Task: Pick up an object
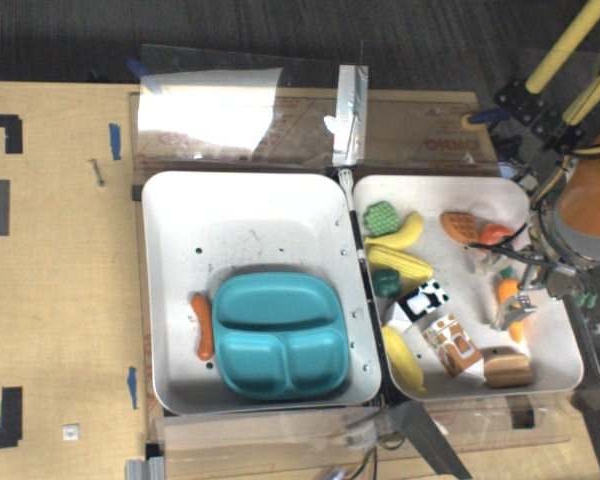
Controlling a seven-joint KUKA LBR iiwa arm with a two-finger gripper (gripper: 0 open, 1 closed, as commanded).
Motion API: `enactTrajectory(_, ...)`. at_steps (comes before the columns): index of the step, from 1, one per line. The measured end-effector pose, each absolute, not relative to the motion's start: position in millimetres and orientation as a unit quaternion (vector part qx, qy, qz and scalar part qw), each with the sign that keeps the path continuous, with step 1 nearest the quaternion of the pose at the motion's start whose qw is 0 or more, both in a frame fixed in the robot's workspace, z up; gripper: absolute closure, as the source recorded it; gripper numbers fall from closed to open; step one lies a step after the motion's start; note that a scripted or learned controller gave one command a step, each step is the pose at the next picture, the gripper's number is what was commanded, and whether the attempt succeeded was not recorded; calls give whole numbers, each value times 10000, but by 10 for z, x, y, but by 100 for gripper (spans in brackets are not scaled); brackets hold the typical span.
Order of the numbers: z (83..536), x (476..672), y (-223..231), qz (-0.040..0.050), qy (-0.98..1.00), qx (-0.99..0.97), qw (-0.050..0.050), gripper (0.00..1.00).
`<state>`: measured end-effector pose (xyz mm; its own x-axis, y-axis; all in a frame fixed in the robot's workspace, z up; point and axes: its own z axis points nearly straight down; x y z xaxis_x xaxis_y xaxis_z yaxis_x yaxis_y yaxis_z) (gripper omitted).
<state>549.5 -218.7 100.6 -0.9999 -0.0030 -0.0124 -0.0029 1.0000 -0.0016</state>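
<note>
One small orange carrot (510,290) lay near the right bin's (555,363) right wall, the gripper (520,303) directly over it; how wide it stood could not be told. Left of the carrot sat a bumpy yellow corn cob (400,262) and a smooth banana (401,233).

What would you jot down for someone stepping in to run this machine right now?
Gripper: low over the right bin's right side, beside a small orange piece; its grasp can't be judged.
Right bin: bananas, corn, a brown block and other toys.
Left bin: teal tray, orange sausage.
Done: nothing visibly lifted.
Left: pick up one object.
</note>
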Motion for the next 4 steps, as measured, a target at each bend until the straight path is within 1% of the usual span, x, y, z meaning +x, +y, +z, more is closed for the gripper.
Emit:
enactTrajectory(1,872,5204,-2229,-2,10000,88,35,0)
enactTrajectory(2,992,5227,-2225,-15,9999,78,71,100)
enactTrajectory(3,985,5224,-2222,-12,9999,78,65,0)
enactTrajectory(4,1100,5248,-2220,-22,9999,76,107,100)
